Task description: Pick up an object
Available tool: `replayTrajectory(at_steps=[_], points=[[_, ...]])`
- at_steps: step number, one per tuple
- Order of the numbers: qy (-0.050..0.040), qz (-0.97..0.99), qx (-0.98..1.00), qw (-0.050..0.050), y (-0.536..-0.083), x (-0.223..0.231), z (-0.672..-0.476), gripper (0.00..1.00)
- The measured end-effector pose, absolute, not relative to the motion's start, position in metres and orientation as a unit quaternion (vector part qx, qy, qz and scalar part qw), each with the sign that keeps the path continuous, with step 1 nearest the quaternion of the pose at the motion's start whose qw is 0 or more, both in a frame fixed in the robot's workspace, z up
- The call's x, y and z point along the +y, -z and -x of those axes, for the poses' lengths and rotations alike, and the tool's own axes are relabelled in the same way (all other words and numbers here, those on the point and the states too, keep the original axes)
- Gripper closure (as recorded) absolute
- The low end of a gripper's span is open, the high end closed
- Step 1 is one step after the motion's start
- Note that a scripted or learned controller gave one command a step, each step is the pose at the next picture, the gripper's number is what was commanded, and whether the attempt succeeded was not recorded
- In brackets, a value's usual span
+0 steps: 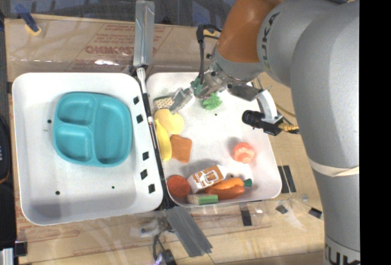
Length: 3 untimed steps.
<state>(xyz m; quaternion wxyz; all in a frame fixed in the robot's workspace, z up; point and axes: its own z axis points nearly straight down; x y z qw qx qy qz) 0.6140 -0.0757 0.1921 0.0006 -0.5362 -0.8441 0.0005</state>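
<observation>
Arm [317, 74] cut off at right

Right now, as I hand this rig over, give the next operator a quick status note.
Gripper: low in the right bin near its back left, at the yellow banana; grip state unclear, nothing seen held.
Right bin: banana, orange block, green broccoli, peach, tomato, carton, carrot.
Left bin: teal divided plate.
Done: nothing lifted. Left: grasp and lift one item.
</observation>
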Motion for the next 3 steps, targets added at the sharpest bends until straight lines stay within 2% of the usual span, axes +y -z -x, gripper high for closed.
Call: replayTrajectory(at_steps=[1, 2, 3], points=[[-0.0005, 0.427, -0.904, 0.001, -0.190, -0.115, -0.545, 0.00], [-0.0003, 0.426, -0.905, 0.001, -0.200, -0.115, -0.546, 1.00], [-0.0004, 0.426, -0.905, 0.001, -0.200, -0.115, -0.546, 0.00]])
